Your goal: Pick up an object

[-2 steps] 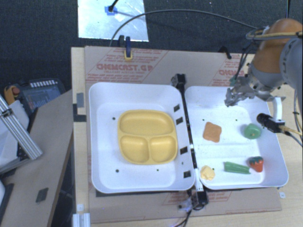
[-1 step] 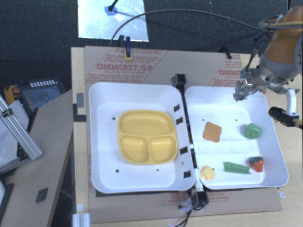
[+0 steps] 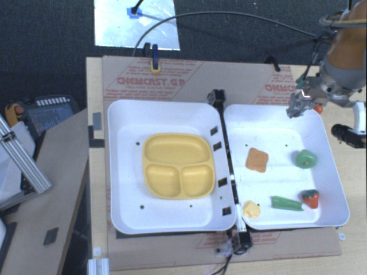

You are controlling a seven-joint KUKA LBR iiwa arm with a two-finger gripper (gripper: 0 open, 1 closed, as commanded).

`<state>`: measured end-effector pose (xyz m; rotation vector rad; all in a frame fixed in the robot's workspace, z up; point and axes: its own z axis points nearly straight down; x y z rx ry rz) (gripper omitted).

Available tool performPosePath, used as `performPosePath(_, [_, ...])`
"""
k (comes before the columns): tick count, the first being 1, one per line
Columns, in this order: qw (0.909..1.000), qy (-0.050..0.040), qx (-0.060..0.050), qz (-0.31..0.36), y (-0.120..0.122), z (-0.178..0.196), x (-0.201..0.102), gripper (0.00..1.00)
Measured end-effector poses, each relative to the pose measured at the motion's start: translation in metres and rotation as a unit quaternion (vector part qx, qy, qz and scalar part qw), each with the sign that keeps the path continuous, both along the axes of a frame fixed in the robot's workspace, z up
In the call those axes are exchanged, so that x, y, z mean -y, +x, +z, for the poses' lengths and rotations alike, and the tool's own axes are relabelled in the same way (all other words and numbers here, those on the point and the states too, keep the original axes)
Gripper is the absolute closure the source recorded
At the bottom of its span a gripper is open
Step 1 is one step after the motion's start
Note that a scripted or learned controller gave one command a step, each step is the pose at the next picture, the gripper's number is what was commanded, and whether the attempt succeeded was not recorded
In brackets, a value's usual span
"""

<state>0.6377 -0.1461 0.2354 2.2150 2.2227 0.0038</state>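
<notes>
In the right bin [image 3: 269, 136] lie several small items: an orange square piece [image 3: 257, 159], a green round piece [image 3: 305, 158], a long green pod [image 3: 286, 203], a red and orange piece [image 3: 310, 197] and a pale yellow piece [image 3: 251, 209]. My gripper [image 3: 299, 104] hangs over that bin's far right corner, well away from all of them. Nothing shows between its fingers.
The left bin [image 3: 123, 148] holds a yellow divided plate [image 3: 178, 165]. A black clip strip [image 3: 223, 153] runs between the two bins. Cables cross behind the bench, and a shiny metal sheet [image 3: 135, 15] lies at the back left.
</notes>
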Motion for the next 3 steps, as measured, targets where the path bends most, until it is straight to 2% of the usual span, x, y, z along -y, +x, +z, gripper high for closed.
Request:
performPosePath(1, [1.0000, 0.0007, -0.002, 0.002, -0.015, 0.009, -0.052, 1.00])
performPosePath(3, [1.0000, 0.0010, -0.003, 0.002, -0.046, -0.013, -0.142, 1.00])
